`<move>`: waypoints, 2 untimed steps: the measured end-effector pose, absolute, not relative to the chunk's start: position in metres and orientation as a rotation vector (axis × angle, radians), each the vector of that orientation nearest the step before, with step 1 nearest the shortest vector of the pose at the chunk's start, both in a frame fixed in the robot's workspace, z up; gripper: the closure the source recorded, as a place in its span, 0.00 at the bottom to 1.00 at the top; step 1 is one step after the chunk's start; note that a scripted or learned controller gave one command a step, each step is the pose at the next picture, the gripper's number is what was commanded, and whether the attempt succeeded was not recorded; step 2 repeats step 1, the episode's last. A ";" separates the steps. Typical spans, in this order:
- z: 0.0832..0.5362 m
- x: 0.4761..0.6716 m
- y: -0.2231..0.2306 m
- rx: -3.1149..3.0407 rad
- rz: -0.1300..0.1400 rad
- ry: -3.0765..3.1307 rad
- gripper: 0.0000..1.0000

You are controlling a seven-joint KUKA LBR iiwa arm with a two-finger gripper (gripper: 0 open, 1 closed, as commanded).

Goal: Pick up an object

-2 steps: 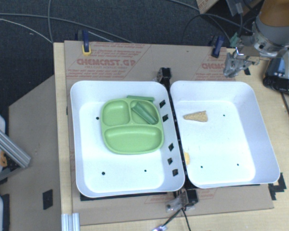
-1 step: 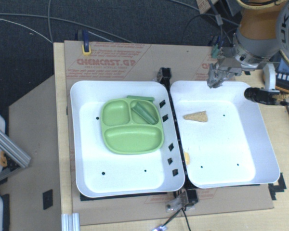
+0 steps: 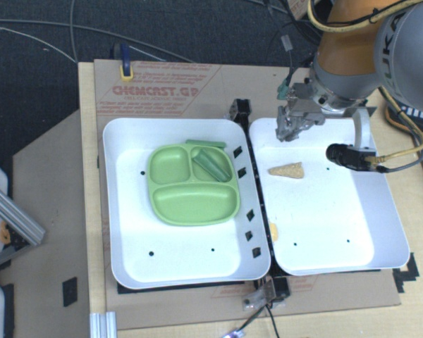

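— What sits in the two bins?

— The left bin (image 3: pixel 123 210) holds a green divided plate (image 3: pixel 193 186) with three compartments. In its upper right compartment lies a green wedge-shaped piece (image 3: pixel 213 163), tilted. The right bin (image 3: pixel 366 224) holds a tan wedge (image 3: pixel 287 170), like a slice of bread or pizza, lying flat in the upper left part of the bin floor. A small yellowish bit (image 3: pixel 273 232) lies against that bin's left wall, lower down.

— And the arm?

— The gripper (image 3: pixel 290 129) hangs over the right bin's upper left corner, just above the tan wedge in the view and apart from it. Whether the jaws are spread or pressed together cannot be told; nothing shows between them. The bins lie on a brown board (image 3: pixel 155 83) on the bench.
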State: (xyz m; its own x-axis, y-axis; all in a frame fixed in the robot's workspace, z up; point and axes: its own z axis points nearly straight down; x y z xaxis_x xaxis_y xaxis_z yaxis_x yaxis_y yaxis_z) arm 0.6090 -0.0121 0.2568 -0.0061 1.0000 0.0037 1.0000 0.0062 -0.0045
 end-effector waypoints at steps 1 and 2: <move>0.242 0.584 0.036 -2.212 0.004 -2.223 1.00; 0.242 0.584 0.036 -2.212 0.004 -2.223 1.00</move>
